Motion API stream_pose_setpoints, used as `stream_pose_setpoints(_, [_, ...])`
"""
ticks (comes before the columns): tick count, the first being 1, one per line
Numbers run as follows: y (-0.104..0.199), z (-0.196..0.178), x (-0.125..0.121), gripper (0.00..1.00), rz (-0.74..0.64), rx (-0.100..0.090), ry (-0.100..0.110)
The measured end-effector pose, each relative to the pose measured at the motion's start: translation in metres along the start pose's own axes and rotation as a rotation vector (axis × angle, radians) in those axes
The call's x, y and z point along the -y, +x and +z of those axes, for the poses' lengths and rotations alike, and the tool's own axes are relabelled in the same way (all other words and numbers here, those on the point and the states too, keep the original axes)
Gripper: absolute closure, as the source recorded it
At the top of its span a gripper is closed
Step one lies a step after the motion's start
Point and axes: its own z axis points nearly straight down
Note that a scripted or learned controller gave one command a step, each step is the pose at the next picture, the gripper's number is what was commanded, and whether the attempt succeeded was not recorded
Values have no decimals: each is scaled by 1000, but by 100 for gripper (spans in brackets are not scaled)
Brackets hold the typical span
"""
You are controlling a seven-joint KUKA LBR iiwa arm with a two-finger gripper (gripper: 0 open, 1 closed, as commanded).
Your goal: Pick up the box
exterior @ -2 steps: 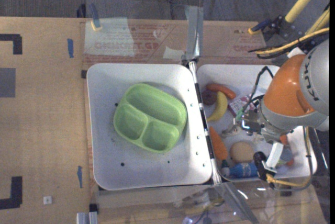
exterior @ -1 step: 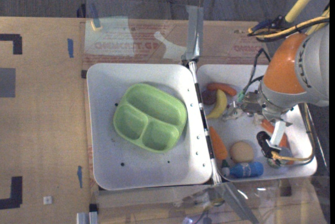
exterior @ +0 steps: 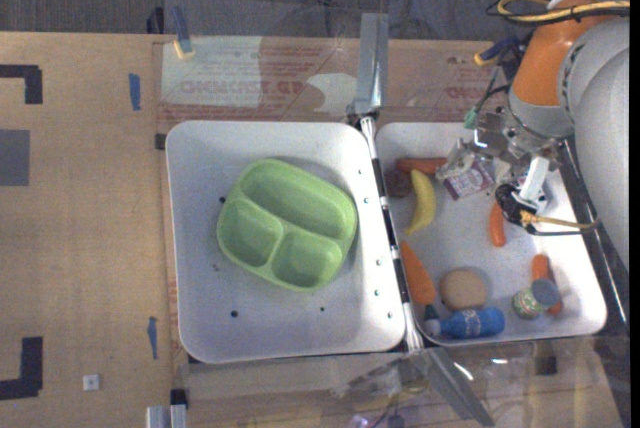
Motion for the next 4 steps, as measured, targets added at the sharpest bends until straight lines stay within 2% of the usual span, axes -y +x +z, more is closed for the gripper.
stream_pose_setpoints(1, [2, -8, 2, 100, -2, 6, 6])
stream_pose_setpoints(2, [34, -120, 8, 100, 18, 12, -59])
stream_pose_setpoints(3, [-14, -285, 5, 100, 93, 10, -59])
stream_pose_setpoints(4, [-13, -285, 5, 0, 92, 10, -59])
